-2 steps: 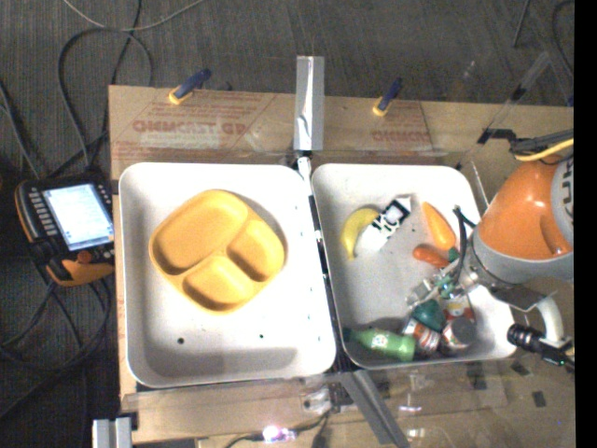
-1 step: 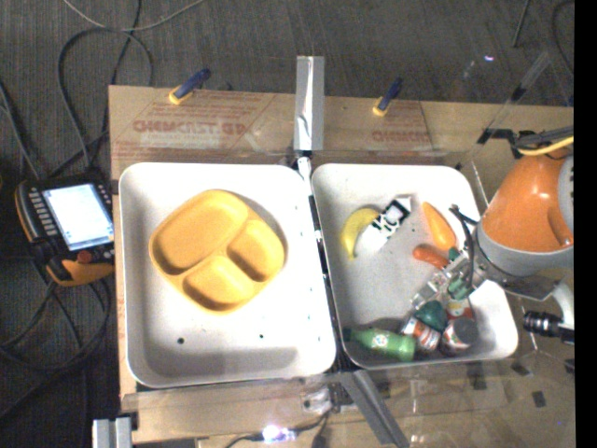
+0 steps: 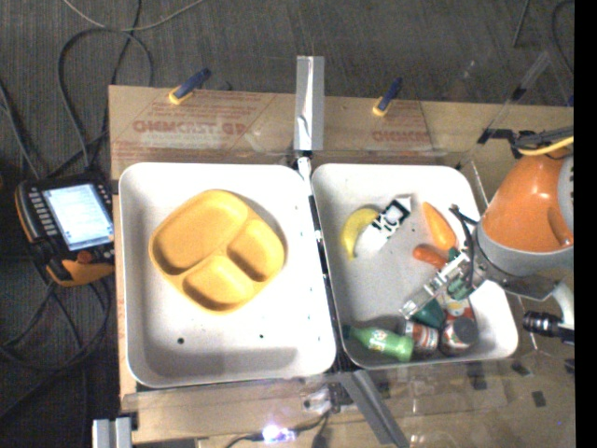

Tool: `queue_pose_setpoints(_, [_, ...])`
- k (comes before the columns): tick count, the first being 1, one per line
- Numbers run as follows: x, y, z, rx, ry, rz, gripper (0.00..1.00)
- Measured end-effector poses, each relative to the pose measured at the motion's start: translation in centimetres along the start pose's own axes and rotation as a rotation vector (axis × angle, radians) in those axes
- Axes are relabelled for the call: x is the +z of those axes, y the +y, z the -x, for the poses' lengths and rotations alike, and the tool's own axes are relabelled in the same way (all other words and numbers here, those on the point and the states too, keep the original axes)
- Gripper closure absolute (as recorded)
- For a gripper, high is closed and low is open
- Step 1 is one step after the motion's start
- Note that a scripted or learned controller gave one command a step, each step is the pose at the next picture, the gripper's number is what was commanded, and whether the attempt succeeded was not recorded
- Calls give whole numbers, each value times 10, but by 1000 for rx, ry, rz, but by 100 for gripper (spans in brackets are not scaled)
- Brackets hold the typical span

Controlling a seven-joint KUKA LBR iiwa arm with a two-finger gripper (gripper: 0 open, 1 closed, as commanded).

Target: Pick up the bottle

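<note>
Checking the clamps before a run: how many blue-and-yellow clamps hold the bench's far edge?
2: one blue-and-yellow clamp above the left shallow white bin, the other above the right bin. Others may sit outside the frame.

A robotics lab: a cardboard-covered worktop point(image 3: 233, 124) with two white bins, a teach pendant point(image 3: 67, 217) alongside, and cables point(image 3: 103, 26) across grey carpet.

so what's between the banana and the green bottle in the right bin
In the camera view, only bare white bin floor lies between the banana and the green bottle.
</note>
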State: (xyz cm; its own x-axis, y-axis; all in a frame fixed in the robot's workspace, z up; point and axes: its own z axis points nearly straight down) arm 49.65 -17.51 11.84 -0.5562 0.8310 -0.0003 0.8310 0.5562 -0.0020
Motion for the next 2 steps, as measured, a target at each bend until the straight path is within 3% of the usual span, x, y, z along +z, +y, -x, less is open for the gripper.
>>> queue_pose_setpoints(1, [-8,1,-1,-2,1,0,100])
queue_pose_setpoints(2, [27,39,-2,-87,-9,5,100])
